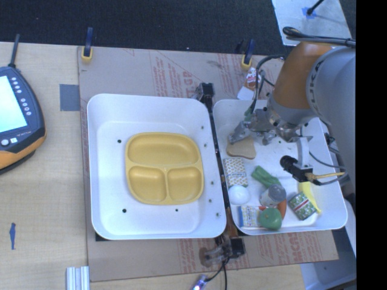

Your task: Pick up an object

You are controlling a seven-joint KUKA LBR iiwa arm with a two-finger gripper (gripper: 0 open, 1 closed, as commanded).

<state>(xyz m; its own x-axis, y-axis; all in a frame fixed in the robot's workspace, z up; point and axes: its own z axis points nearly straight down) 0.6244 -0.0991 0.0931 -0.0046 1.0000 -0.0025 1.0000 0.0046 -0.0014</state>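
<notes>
Item 1: black-and-orange handheld control pendant (15, 116), at bench's left edge, apart from the work.
Item 2: left shallow white bin (103, 162), holding a yellow three-compartment plastic tray (164, 166) lying flat at centre.
Item 3: right shallow white bin (335, 219), stocked with candidates for picking: tan flat biscuit-shaped piece (242, 149), patterned small packet (235, 171), white ball (238, 194), green oblong piece (265, 177), green round fruit (270, 219).
Item 4: two-finger gripper (260, 128), low over the bin's far end, just above the tan piece, probably the target. Jaw opening: cannot tell; nothing visibly held.
</notes>
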